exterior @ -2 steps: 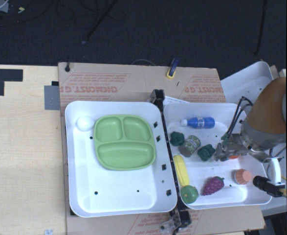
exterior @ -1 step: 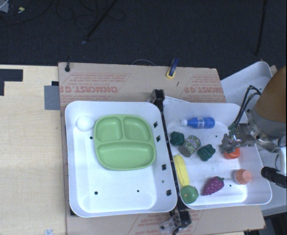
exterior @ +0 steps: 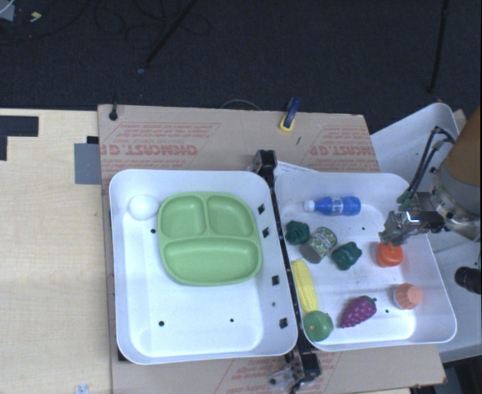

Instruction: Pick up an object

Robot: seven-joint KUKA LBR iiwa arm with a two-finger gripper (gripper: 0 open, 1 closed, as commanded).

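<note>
Two shallow white plastic bins (exterior: 134, 335) face you; in the right one, the metal gripper (exterior: 394, 235) hangs just above a round orange toy fruit (exterior: 390, 255), finger state unreadable.

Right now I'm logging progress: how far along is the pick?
Done: the gripper has reached the right bin, just above the orange toy. In hand: nothing visibly lifted. Left: grasp and lift; bottle, corn and grapes lie untouched.

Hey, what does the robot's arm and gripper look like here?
The gripper is small, metallic silver-grey with dark parts. Behind it sits a grey wrist section below an orange-brown band, and thin dark cables loop from the arm toward the gripper.
</note>
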